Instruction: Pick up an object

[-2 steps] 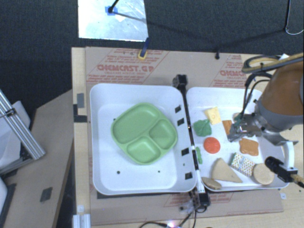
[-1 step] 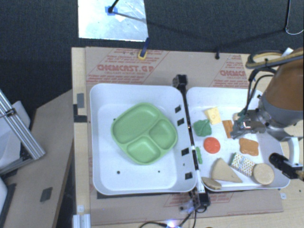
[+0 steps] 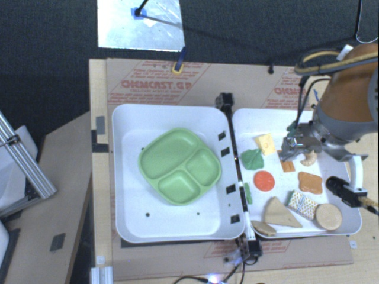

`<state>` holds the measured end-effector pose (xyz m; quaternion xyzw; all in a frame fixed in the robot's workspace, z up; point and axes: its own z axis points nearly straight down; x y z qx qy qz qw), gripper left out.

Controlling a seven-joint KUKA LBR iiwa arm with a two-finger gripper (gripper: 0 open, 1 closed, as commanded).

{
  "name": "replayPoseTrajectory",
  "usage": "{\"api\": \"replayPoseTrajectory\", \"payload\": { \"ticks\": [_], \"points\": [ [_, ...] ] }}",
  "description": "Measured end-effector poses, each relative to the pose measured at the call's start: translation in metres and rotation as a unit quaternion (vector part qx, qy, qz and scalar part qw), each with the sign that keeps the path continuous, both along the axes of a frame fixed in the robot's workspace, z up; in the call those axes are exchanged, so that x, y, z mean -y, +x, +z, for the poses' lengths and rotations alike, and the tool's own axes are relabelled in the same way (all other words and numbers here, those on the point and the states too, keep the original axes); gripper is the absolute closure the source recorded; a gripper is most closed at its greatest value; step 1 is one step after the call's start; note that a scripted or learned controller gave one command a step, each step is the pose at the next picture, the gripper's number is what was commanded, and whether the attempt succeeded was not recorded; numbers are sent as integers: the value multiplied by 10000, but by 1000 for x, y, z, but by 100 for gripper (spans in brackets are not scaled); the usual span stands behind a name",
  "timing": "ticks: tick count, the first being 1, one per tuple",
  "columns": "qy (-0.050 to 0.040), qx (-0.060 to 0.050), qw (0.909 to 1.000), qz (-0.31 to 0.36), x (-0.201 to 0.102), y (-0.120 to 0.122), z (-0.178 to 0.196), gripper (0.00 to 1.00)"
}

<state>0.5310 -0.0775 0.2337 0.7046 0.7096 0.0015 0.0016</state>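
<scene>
My gripper [image 3: 289, 148] hangs low over the right bin [image 3: 278, 120], near its middle right. Just below it lies a small orange rectangle [image 3: 288, 166], and a pale beige piece [image 3: 308, 157] sits right beside it. A yellow block [image 3: 265, 142] lies to the gripper's left. Further left are a green leafy piece [image 3: 251, 158] and a red disc [image 3: 264, 180]. Nothing can be seen held in the gripper.
A tan toast slice [image 3: 310, 182], a patterned block [image 3: 302, 204], a round cookie [image 3: 328, 216] and a tan wedge [image 3: 280, 213] fill the right bin's front. The left bin [image 3: 127, 158] holds a green divided plate [image 3: 179, 165]. A divider [image 3: 234, 158] runs between the bins.
</scene>
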Motion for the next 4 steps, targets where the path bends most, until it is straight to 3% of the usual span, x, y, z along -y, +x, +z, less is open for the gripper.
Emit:
{"api": "replayPoseTrajectory", "payload": {
  "ticks": [2, 4],
  "points": [
    [-3, -16, 10000, -19, 2, -6, -12, 100],
    [-2, -17, 10000, -15, 3, 4, -19, 100]
  ]
}}
